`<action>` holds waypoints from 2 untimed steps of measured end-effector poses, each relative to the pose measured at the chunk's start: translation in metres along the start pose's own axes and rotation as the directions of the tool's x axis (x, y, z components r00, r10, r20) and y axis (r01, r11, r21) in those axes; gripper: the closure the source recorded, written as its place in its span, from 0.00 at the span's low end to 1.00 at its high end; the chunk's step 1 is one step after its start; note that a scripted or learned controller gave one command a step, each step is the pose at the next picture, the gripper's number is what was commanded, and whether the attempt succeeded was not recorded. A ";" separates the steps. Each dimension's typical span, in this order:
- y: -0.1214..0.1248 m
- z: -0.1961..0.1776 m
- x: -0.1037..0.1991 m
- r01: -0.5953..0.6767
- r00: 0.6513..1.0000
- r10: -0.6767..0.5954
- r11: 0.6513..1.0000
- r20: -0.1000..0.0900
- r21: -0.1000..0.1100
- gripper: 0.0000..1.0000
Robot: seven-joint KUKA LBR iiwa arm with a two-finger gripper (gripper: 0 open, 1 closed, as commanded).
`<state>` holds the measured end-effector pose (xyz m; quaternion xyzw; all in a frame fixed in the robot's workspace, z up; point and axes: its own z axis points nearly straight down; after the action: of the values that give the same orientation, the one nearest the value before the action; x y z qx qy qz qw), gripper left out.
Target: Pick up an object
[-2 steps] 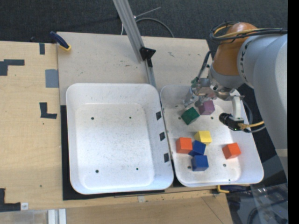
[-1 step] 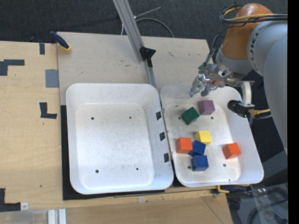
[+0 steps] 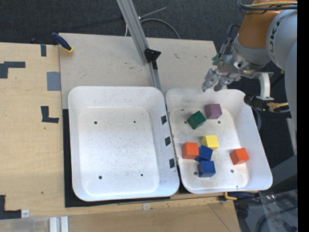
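The claw (image 3: 216,82) is seen above the far rim of the right bin (image 3: 251,117), near its far left corner; whether it is wide or narrow cannot be told, and nothing is seen between its fingers. Seven cubes are held in the right bin: a purple cube (image 3: 213,111) and a green cube (image 3: 196,120) nearest the far rim; a yellow cube (image 3: 210,141), an orange cube (image 3: 190,150) and two blue cubes (image 3: 206,162) bunched mid-bin, touching; a second orange cube (image 3: 239,155) apart, by the right wall. Bare floor is left along the near rim. The left bin (image 3: 77,105) is set beside it, rims touching.
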<state>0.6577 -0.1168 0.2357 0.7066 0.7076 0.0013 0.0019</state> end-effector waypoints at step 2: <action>-0.018 -0.036 0.051 0.003 1.000 -0.003 1.000 -0.002 0.007 1.00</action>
<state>0.6400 -0.0659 0.2717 0.7054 0.7088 -0.0008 -0.0013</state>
